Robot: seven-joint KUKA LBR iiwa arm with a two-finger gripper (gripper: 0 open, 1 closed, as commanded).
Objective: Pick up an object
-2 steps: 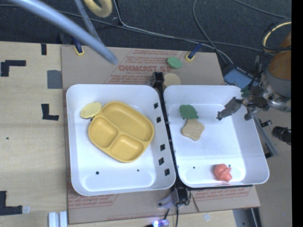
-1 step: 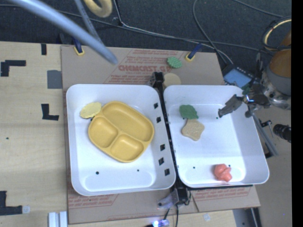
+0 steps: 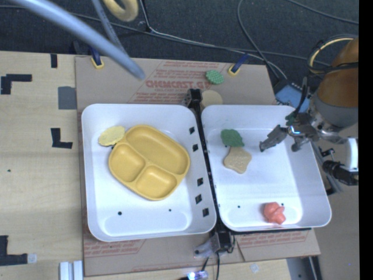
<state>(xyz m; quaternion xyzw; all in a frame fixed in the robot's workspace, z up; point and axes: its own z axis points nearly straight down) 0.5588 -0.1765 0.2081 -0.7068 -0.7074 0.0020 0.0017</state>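
Overhead, the gripper hangs above the right bin, fingers spread wide and holding nothing. Nearby to its left lie a tan piece touching a green piece; a descent could snag both. A yellow divided tray fills the left bin, on cardboard.
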